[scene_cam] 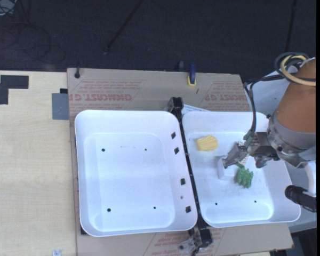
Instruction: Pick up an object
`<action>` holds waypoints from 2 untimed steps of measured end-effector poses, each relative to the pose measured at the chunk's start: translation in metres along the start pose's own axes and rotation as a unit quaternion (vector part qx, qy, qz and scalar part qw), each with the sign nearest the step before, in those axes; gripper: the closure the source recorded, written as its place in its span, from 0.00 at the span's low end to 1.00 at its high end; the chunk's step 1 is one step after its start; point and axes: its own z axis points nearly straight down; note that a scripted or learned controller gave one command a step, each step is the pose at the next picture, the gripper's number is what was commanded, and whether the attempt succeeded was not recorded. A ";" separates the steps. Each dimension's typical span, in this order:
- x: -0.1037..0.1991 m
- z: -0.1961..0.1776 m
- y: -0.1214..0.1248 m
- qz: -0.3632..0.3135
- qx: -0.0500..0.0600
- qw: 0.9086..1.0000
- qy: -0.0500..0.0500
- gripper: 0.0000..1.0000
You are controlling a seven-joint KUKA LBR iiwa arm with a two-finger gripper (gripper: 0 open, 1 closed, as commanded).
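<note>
Two objects lie in the right bin: a yellow piece well left of the tool, and a green piece just below it. Tool grip state cannot be determined.

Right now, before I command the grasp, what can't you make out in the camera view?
- End effector: too small and blurred to tell whether it is open or shut.
- White object beneath it: pale against the right bin, shape unclear.
- Green object: contact with the end effector unclear.
- Arm: cut off by the right edge.
</note>
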 end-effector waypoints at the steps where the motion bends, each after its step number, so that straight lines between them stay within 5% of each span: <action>1: 0.000 -0.009 0.000 0.000 0.001 1.000 0.000 1.00; 2: -0.123 0.001 0.032 0.004 -0.002 1.000 -0.003 1.00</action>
